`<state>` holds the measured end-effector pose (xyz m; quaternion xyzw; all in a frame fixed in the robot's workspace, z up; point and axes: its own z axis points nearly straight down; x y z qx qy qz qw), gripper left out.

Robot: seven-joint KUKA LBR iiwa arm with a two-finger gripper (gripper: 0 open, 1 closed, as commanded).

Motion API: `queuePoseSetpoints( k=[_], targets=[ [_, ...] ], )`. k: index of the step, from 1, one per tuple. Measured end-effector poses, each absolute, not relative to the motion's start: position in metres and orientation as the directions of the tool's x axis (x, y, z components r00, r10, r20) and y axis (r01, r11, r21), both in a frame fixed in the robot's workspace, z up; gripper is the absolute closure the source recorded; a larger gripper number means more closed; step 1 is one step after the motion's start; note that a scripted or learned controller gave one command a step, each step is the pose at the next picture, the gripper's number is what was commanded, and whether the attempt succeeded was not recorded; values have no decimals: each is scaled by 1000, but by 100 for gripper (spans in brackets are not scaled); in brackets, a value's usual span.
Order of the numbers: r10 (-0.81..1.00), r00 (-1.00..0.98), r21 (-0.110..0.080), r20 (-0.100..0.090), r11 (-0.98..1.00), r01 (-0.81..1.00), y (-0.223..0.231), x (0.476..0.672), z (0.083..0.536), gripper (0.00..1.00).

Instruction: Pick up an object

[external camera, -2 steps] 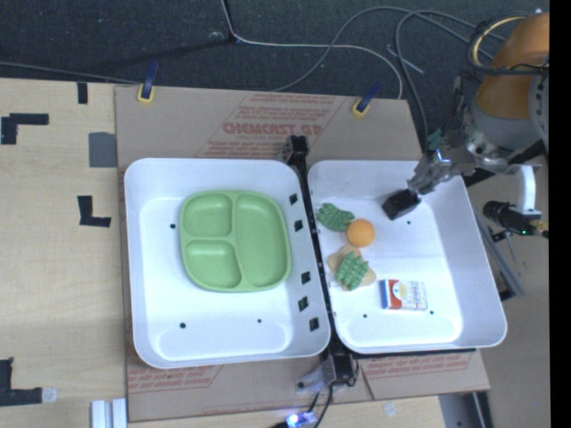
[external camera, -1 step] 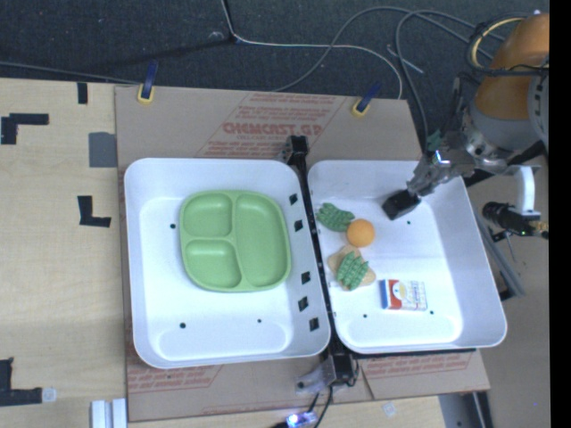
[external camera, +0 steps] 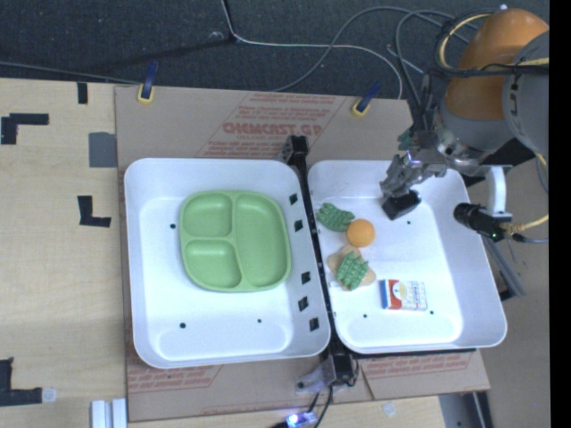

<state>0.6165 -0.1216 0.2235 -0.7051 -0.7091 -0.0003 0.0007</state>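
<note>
You're at the approach step: the gripper (external camera: pixel 401 199) hangs over the right bin (external camera: pixel 446 275); whether it's apart or together you cannot tell. The orange ball (external camera: pixel 360 233) lies just below-left of it. Next, shift over it and descend.

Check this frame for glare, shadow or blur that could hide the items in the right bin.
Camera view: even lighting, soft shadows, no harsh glare on the right bin. The orange ball and small carton read clearly, though the carton's print is too soft to read; the end effector looks slightly blurred.
</note>
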Motion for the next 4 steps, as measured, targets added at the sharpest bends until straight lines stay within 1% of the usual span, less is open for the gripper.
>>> queuePoseSetpoints(
  k=[1, 3, 4],
  targets=[
    [1000, -7, -1, 2, 7, 1000, -66, 613, 233, 100],
    [1000, -6, -3, 0, 6, 1000, 43, 595, 212, 100],
    [1000, -6, -1, 1, 6, 1000, 93, 588, 229, 100]
  ],
)
